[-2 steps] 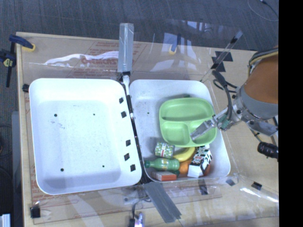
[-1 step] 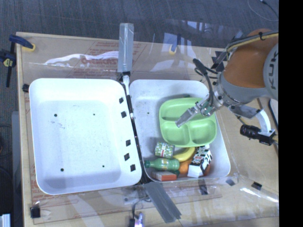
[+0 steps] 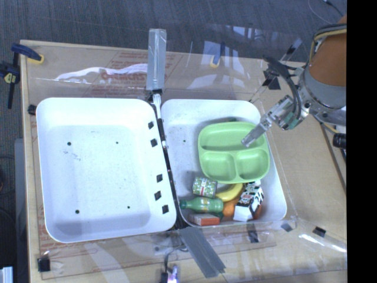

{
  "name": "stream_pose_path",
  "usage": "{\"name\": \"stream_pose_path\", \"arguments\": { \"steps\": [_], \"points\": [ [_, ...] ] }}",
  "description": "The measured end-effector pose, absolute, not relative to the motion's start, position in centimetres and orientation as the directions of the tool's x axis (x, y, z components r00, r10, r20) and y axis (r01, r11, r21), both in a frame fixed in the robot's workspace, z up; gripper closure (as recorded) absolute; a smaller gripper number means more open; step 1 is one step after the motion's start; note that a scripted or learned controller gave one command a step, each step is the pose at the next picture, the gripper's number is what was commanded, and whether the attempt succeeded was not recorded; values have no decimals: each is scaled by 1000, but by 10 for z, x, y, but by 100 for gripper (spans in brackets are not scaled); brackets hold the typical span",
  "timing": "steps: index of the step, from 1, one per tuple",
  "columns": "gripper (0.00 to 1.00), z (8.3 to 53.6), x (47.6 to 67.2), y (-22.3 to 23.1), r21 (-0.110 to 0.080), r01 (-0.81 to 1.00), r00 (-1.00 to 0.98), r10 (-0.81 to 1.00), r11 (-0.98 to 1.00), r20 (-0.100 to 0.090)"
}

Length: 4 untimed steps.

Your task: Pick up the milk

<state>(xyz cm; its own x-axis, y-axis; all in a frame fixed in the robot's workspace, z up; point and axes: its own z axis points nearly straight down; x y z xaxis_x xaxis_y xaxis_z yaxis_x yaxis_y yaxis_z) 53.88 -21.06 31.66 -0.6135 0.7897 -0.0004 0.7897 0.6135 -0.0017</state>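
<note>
The gripper (image 3: 254, 137), its state impossible to tell, hangs over the green plate (image 3: 233, 158); the milk (image 3: 250, 200) lies toward the bin's near edge, past the plate.

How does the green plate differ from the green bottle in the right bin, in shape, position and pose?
The green plate is wide, flat and divided into compartments; the green bottle is narrow and rounded. The plate lies in the middle of the right bin; the bottle lies on its side near the front edge, among other items. The plate is paler. Both are green.
</note>
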Motion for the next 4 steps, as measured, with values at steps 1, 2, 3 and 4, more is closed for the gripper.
{"name": "stream_pose_path", "arguments": {
  "steps": [1,2,3,4],
  "points": [
    [0,243,556,-209,-2,719,-695,719,695,3],
    [0,236,531,-180,-3,733,-681,733,681,3],
    [0,372,543,-211,-1,540,-841,540,841,-2],
    [0,330,478,-211,-1,291,-957,291,957,2]
  ]
}}
